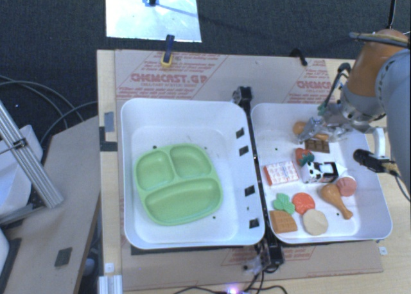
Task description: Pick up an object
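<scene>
While metal jaws (319, 127) hover over glossy plastic food (316, 145), their opening cannot be told.

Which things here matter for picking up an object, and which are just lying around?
For the job:
gripper, low over the right bin
brown block just below it
orange piece beside it
other toy foods in that bin, such as the drumstick

Just lying about:
green divided tray in the left bin
blue clamp on the board

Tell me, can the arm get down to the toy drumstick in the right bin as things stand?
Probably yes. The drumstick lies uncovered near the right bin's front right, nothing stacked on it. The tool hovers over the same bin's far side, though a pink piece touching it could crowd a grasp.
</scene>
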Controlling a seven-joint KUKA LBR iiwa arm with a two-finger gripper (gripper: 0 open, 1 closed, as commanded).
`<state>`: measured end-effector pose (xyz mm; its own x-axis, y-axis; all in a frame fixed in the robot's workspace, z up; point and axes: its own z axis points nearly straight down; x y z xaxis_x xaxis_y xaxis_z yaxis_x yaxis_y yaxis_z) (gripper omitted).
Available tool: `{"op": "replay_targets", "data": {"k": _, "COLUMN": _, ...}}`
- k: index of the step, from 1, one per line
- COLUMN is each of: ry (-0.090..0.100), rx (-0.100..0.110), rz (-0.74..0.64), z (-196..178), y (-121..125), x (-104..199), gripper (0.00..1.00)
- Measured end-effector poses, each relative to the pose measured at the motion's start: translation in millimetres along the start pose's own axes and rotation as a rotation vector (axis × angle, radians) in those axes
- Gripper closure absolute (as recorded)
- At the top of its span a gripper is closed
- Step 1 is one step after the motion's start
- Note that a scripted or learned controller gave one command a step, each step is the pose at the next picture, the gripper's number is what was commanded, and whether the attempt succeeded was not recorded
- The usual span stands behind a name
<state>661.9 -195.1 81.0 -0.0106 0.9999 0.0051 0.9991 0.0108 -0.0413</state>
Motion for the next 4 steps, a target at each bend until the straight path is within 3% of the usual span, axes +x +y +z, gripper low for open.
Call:
{"op": "replay_targets", "data": {"k": 1, "ry": 0.001, "rx": -0.007, "rz": 0.003, "z": 0, "y": 0, "x": 21, "gripper": 0.0}}
{"op": "replay_targets", "data": {"k": 2, "ry": 0.0, "rx": -0.017, "rz": 0.009, "z": -18, "y": 0, "x": -13, "gripper": 0.0}}
{"op": "replay_targets", "data": {"k": 3, "ry": -0.006, "rx": -0.044, "rz": 0.008, "z": -49, "y": 5, "x": -12, "gripper": 0.0}}
{"op": "replay_targets", "data": {"k": 4, "ry": -0.003, "rx": -0.04, "rz": 0.006, "z": -3, "y": 7, "x": -10, "gripper": 0.0}}
